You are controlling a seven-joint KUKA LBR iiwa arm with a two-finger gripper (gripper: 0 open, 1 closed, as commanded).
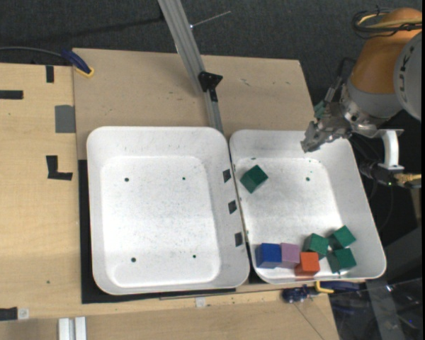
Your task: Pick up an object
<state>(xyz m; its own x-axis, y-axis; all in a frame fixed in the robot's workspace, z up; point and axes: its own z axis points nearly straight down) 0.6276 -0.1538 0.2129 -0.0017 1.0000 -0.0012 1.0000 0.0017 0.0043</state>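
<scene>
A green block (253,178) lies alone in the upper left part of the right bin (354,183). Along that bin's front edge sit a blue block (269,254), a pale purple block (290,253), an orange block (309,263) and several green blocks (333,246). My gripper (313,141) hangs over the right bin's back right corner, well to the right of the lone green block and apart from it. Nothing shows between its fingers.
The left bin (159,207) stands beside the right one, with dark clips (232,205) along the seam. A grey metal post (188,41) slants up from the back edge. The wooden bench (28,190) extends left, with black tape marks.
</scene>
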